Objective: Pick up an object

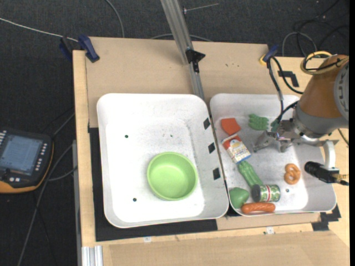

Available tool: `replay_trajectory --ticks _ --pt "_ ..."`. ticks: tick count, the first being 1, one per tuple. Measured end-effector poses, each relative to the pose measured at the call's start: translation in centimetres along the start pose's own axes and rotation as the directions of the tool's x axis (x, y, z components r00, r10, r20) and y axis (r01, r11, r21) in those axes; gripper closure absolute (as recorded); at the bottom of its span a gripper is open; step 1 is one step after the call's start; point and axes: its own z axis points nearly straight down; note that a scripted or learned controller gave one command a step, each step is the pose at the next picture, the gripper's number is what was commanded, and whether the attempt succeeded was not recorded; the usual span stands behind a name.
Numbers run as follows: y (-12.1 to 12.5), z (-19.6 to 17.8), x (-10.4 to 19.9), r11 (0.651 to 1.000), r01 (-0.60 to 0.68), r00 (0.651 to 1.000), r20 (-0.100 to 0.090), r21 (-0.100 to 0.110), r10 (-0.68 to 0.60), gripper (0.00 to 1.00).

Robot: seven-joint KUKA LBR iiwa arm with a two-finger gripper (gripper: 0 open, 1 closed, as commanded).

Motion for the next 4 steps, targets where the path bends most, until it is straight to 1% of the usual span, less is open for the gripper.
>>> replay_trajectory --ticks 1,2,3,4 --pt "0.2 -1.3 0.0 1.000 0.000 1.000 0.001 -0.006 0.000 1.00" --pt "0.1 -5.6 -0.2 1.000 0.000 1.000 0.002 -0.008 0.000 1.00" --pt "0.3 -11.9 -0.4 1.000 0.000 1.000 0.002 -0.010 0.000 1.00" --pt "0.3 -13.0 -0.4 1.000 0.000 1.000 0.001 -0.006 0.000 1.00"
